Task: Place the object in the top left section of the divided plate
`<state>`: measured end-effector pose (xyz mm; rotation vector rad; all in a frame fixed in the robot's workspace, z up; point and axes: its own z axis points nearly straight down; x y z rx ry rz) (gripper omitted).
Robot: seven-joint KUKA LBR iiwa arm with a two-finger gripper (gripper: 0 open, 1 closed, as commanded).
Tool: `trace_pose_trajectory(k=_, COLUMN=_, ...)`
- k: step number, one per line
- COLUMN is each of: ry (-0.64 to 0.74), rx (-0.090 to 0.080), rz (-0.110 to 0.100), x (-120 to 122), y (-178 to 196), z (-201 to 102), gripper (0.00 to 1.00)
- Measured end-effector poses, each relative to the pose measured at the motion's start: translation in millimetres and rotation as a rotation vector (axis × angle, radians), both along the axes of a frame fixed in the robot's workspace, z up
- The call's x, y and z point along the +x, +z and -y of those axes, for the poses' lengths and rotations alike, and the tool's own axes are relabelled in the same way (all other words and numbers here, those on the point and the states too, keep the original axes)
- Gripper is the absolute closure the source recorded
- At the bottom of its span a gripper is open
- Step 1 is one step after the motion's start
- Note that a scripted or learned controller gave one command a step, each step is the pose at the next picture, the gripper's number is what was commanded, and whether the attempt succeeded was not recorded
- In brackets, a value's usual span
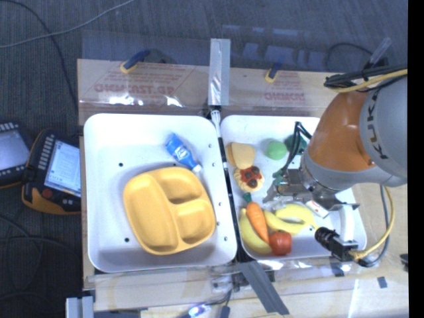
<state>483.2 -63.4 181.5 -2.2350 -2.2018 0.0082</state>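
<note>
Jaws (286, 189) state unclear, perhaps over two bananas (291, 217); one yellow divided plate (169, 207), one blue bottle (181, 151).

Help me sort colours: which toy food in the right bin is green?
The small round ball near the bin's top; the others are yellow, orange or red.

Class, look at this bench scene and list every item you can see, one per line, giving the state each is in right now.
Divided plate: flat in the left bin, sections unfilled.
Blue bottle: lying on its side beside the plate.
Carrot: lying across the bananas, right bin.
Bananas: lying flat.
Tomato: resting at the bin's near edge.
Green ball: resting loose.
Tool: low over the right bin's food.
</note>
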Motion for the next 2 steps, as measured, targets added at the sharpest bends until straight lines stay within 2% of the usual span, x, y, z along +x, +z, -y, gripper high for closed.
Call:
trace_pose_trajectory(k=1, ry=0.003, rx=0.003, rz=-0.004, x=1, y=7, z=-2, gripper=1.0)
trace_pose_trajectory(k=2, ry=-0.054, rx=-0.003, rz=0.004, x=19, y=79, z=2, gripper=1.0)
